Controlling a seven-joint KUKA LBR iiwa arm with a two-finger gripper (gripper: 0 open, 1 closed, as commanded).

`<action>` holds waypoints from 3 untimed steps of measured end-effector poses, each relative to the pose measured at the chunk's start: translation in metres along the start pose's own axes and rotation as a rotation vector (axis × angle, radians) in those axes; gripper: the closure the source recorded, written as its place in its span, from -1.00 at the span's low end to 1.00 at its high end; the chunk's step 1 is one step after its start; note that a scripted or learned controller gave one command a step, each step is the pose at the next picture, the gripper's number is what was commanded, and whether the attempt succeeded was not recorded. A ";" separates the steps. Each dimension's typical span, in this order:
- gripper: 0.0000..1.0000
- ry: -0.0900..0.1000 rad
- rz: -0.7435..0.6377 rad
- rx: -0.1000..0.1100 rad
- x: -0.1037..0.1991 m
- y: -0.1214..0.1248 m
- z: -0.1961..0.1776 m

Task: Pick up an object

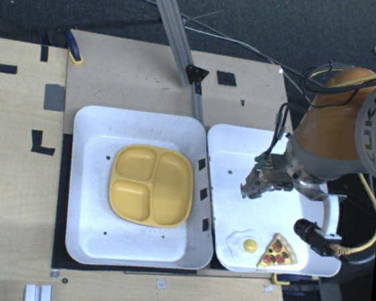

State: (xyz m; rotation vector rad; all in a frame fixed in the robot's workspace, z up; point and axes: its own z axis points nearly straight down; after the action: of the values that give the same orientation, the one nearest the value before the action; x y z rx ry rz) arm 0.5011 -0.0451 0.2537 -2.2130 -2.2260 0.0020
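Note:
A yellow divided plate [152, 185] lies in the left white bin [96, 129]. In the right white bin [232, 151] a toy fried egg [243, 243] and a toy pizza slice [278, 251] rest side by side near the front edge. My gripper [254, 188] hangs over the middle of the right bin, above and behind the egg and pizza slice. Nothing shows between its dark fingers. The bulky grey and orange arm [335, 129] hides the bin's right side.
A slanted metal pole [180, 44] crosses from the top down to the gap between the bins. A black cable connector [313, 236] sticks out by the right bin's front right corner. Tape marks dot the wooden bench [15, 127].

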 end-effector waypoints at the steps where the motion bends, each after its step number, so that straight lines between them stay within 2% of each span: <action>1: 1.00 0.000 0.000 0.000 0.051 0.000 0.010; 2: 1.00 0.000 -0.002 -0.001 0.107 0.012 0.011; 3: 1.00 -0.002 0.000 -0.001 0.148 0.025 0.022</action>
State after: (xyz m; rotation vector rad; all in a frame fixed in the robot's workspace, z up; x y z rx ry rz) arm 0.5251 0.1032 0.2317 -2.2147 -2.2266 0.0031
